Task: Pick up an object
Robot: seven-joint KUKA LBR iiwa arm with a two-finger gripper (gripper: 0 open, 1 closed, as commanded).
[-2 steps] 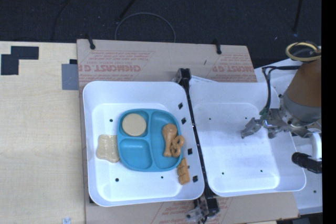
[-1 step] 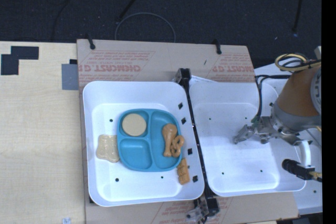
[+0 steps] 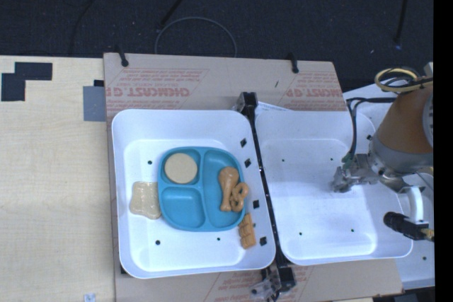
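Note:
A blue divided plate (image 3: 185, 212) lies in the left bin (image 3: 134, 131). A round tan disc (image 3: 180, 167) rests in the plate's upper left compartment, and a tan bone-shaped piece with a pretzel (image 3: 232, 189) in its right one. A pale beige slab (image 3: 145, 199) sits on the bin floor just left of the plate. A small brown chunk (image 3: 247, 230) lies by the plate's lower right corner. My gripper (image 3: 345, 179) hangs low over the right side of the right bin (image 3: 311, 152), far from all these objects, with nothing seen in it.
A black divider (image 3: 258, 177) runs between the two bins. The arm's orange band (image 3: 405, 124) and cables (image 3: 396, 78) crowd the right edge. Brown cardboard (image 3: 212, 85) lies under the bins, and a light wooden benchtop (image 3: 49, 187) stretches to the left.

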